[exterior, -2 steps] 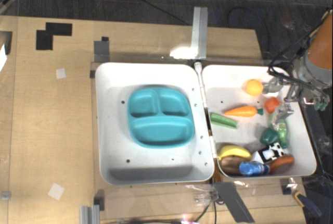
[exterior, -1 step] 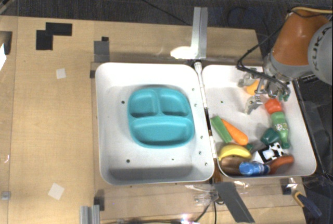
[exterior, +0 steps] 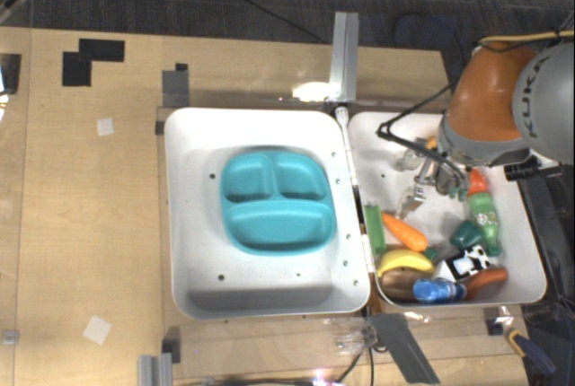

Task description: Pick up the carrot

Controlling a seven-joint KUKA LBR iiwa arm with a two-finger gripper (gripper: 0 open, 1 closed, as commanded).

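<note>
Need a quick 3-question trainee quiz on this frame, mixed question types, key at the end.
1. True or false: the carrot lies in the same bin as the blue tray.
2. Which item lies just below the carrot in the picture? A) banana B) blue tray C) green bottle
3. Fill in: the gripper hangs above the ____ bin, up and right of the carrot.

Key: 1 false; 2 A; 3 right

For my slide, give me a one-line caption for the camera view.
KUKA arm's gripper poised above the carrot in the right bin of toy food.
</note>
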